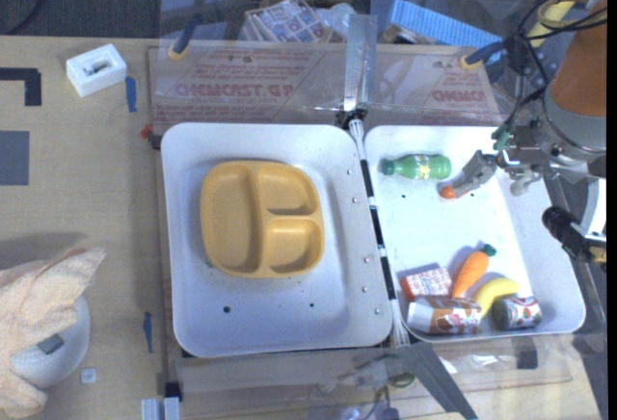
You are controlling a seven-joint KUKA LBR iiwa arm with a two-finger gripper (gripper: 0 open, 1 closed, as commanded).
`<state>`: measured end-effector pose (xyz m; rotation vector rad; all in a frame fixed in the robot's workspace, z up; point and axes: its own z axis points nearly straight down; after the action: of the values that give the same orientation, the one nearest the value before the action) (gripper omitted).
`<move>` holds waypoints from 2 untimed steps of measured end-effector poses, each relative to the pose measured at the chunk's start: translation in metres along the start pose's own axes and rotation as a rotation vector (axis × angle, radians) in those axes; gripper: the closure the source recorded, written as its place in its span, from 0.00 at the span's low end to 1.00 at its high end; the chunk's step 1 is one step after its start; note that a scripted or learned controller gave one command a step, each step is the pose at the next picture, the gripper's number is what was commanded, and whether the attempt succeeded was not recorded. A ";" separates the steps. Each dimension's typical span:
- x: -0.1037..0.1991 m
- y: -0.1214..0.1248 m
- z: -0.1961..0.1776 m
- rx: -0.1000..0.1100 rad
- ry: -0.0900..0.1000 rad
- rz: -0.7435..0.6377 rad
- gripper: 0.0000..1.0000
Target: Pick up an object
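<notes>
Objects for picking sit in the right bin [424, 235]: a green bottle [415, 167] lies on its side near the far wall, and a cluster fills the near corner, with a carrot [470, 273], a banana [494, 291], a small red box [424, 281], a can [445, 315] on its side and a second can [518, 312]. The gripper [467, 179] hangs low over the far part of this bin, just right of the bottle. A small orange-red thing [447, 192] shows at its tip; whether it is gripped or merely touched, and how far the jaws stand apart, cannot be made out. The left bin [193, 312] carries a yellow divided plate [261, 218]. The arm [569, 110] is cut off at the right edge.
</notes>
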<state>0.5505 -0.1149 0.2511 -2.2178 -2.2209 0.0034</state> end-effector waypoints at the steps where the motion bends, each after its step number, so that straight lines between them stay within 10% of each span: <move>1: -0.029 -0.051 0.119 -0.001 0.000 -0.090 0.00; 2: -0.070 -0.066 0.164 -0.007 0.003 0.063 0.00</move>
<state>0.4843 -0.1849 0.0869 -2.2887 -2.1526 -0.0078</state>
